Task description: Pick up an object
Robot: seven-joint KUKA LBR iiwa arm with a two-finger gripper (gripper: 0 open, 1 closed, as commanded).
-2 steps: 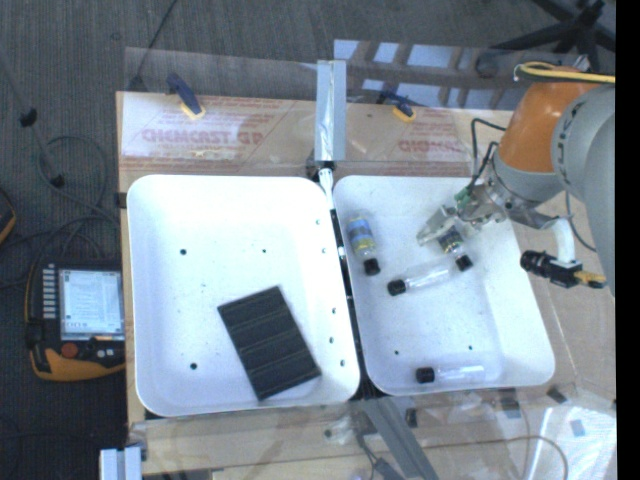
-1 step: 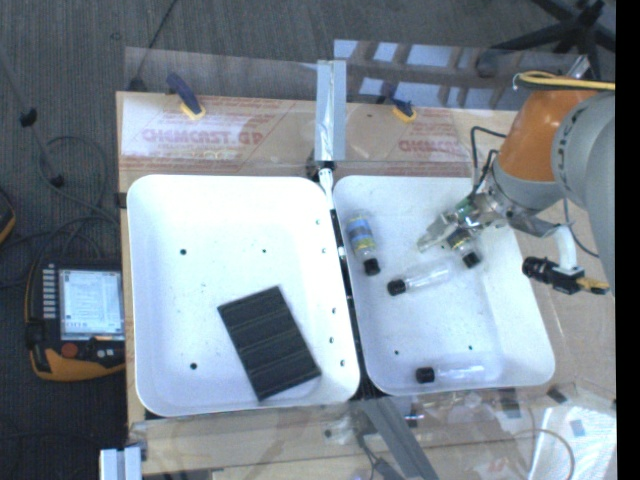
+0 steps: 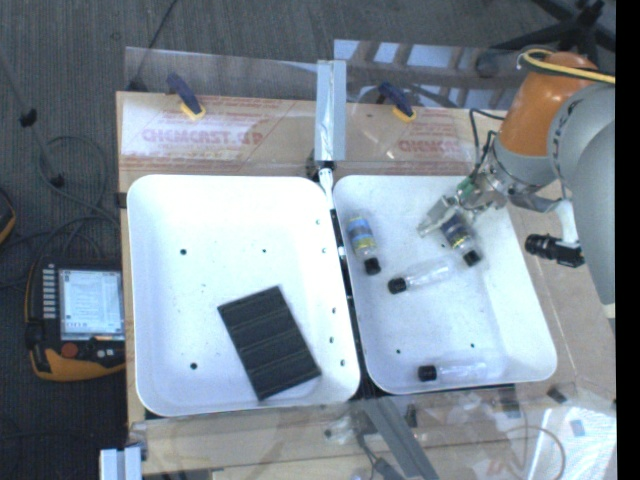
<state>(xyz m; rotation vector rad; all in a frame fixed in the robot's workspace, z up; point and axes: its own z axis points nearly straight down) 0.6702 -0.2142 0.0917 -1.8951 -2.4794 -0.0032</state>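
Gripper point(image 3: 452, 211): over the right bin point(image 3: 520, 313), near its far edge; fingers closed on a small bottle point(image 3: 459, 236) with a dark cap
Other bottles: one point(image 3: 361, 238) by the bin's left wall; one point(image 3: 422, 278) mid-bin; one point(image 3: 455, 371) at the near edge
Left bin point(image 3: 170, 268): dark ribbed pad point(image 3: 268, 341) toward the near edge

Red lettering ran along the clear sheet point(image 3: 200, 133) behind the left bin; it seemed to read "CHEMCAST", though the letters were faint and uncertain. A fainter red repeat showed on the sheet point(image 3: 430, 143) behind the right bin, too blurred to read. The handheld controller's screen point(image 3: 90, 303) on the floor showed lines too small to read.
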